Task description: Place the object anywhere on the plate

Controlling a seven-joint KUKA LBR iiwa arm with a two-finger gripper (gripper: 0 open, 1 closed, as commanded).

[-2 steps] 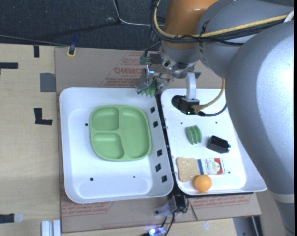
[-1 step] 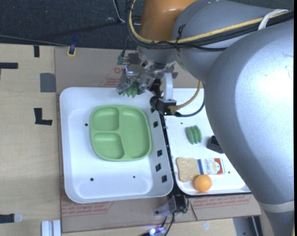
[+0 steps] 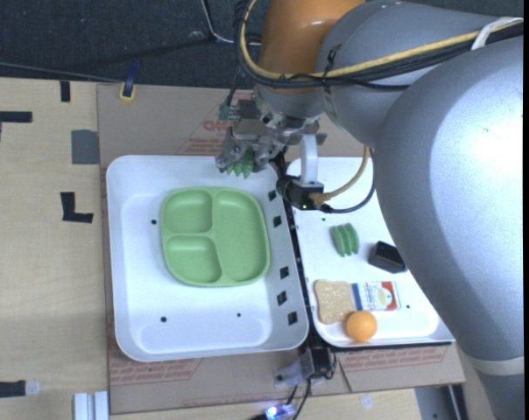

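Observation:
A light green plate (image 3: 216, 234) with three compartments lies in the left white bin (image 3: 133, 261). My gripper (image 3: 243, 154) hangs over the bin's far edge, just beyond the plate's far rim. A small dark green ridged object (image 3: 241, 168) shows between its fingertips, and the gripper is shut on it. The object sits above the bin's back rim, a little short of the plate.
The right bin (image 3: 422, 322) holds a green ridged piece (image 3: 344, 239), a black block (image 3: 387, 256), a slice of toast (image 3: 333, 300), an orange ball (image 3: 361, 325) and a small carton (image 3: 376, 297). The grey arm covers the upper right. A divider with black clips (image 3: 286, 261) runs between the bins.

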